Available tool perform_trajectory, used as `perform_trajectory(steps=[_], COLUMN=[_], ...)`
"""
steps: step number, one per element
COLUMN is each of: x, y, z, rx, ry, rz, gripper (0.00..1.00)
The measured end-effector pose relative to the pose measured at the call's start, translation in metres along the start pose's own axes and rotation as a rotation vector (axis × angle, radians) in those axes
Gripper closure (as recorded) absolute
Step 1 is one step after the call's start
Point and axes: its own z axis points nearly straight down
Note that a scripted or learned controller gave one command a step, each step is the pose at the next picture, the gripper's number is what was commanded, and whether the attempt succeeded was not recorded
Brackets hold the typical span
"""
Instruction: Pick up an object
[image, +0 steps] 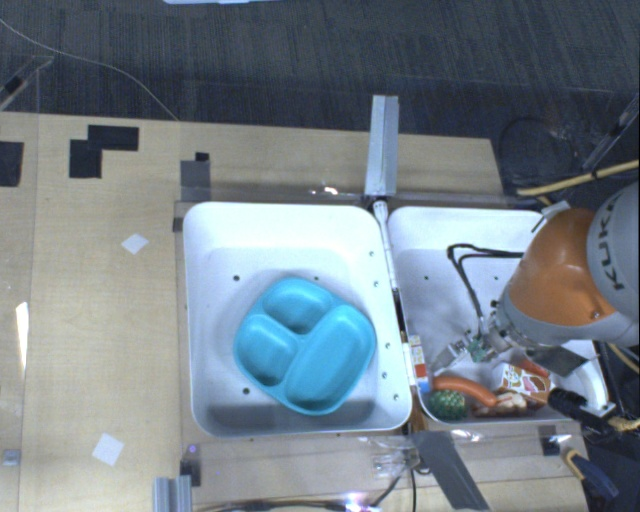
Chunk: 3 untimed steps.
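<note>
left bin (215, 250): blue divided plate (305, 343) sitting in it
right bin (430, 245): tool (478, 347) low over toy food pile (480, 392)
tool grip: honestly can't tell

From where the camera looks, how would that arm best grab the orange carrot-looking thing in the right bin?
Grip the carrot across its narrow middle, coming straight down from above. It lies flat and long, running left to right near the bin's front wall, so fingers closing across its short width should fit. A green ball sits right against its front side, so that finger may nudge it. The gripper is just behind it.
</note>
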Motion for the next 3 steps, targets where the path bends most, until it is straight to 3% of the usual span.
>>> perform_trajectory(steps=[1, 2, 3], x=[-0.031, 0.002, -0.023], y=[0.061, -0.004, -0.013], z=[0.002, -0.012, 0.001], rx=[0.001, 0.013, 0.004], ry=[0.001, 0.007, 0.006], rz=[-0.024, 0.392, 0.348], gripper=[0.00, 0.00, 0.00])
